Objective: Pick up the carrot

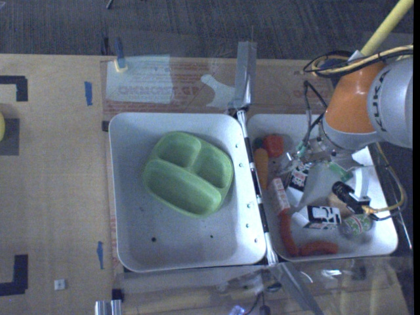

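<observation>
- Camera view from above: two white bins side by side on the desk (52,195), left bin (131,241) carrying a green divided plate (189,172), right bin (384,241) crowded with toy food.
- Carrot (262,165): an orange stick lying along the right bin's left wall, near the back, just beside a red piece (273,143) and above a pale sausage-like piece (280,195).
- Hand (303,169) low over the middle of the right bin, near the carrot but apart from it; open or clenched, cannot tell, and nothing seen in its grasp.
- Best done, by judgement: shift toward the left wall, line up across the carrot's narrow width, descend without clipping the wall or the red piece, close, then lift straight.
</observation>
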`<state>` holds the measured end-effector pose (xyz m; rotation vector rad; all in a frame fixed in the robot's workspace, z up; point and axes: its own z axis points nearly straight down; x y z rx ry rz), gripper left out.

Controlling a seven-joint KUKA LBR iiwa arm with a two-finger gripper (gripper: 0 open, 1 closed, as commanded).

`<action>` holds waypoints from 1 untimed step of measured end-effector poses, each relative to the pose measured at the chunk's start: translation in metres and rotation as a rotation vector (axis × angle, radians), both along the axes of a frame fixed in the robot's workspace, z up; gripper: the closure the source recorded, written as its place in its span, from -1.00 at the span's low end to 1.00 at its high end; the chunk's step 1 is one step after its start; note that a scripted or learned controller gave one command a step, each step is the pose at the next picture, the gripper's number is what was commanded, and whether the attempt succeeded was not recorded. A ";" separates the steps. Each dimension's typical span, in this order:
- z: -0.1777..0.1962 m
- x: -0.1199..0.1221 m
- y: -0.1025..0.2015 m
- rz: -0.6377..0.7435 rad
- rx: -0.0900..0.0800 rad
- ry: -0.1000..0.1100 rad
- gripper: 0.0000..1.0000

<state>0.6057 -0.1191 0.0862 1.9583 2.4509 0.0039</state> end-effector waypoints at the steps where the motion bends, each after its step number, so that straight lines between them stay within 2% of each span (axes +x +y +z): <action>1: 0.033 -0.084 -0.063 0.150 -0.001 0.002 -1.00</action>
